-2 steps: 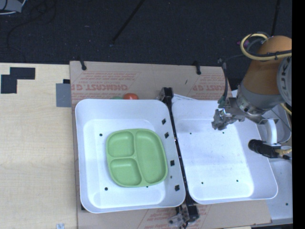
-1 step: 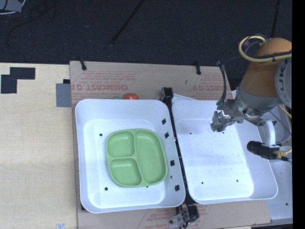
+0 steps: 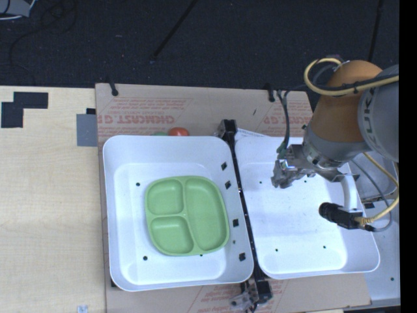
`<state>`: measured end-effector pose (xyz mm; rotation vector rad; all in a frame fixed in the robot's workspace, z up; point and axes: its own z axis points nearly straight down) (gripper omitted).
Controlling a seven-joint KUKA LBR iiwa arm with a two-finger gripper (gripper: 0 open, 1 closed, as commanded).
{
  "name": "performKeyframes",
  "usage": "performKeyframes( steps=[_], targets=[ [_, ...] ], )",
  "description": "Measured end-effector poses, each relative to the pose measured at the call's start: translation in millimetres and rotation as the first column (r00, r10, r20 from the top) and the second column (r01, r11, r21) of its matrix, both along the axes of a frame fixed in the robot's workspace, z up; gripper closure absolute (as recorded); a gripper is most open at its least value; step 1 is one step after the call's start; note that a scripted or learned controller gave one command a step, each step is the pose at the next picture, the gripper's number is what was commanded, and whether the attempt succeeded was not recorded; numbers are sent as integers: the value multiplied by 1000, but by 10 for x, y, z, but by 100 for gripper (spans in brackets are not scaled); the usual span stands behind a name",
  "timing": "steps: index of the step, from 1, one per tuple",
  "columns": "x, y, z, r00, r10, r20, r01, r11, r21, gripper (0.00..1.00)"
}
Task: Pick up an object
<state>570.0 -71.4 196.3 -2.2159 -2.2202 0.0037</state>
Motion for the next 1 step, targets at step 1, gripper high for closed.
performKeyframes(
  steps=[1],
  targets=[
    [-165, 608, 62, 1000, 3, 0, -3, 1000, 2, 100]
  ],
)
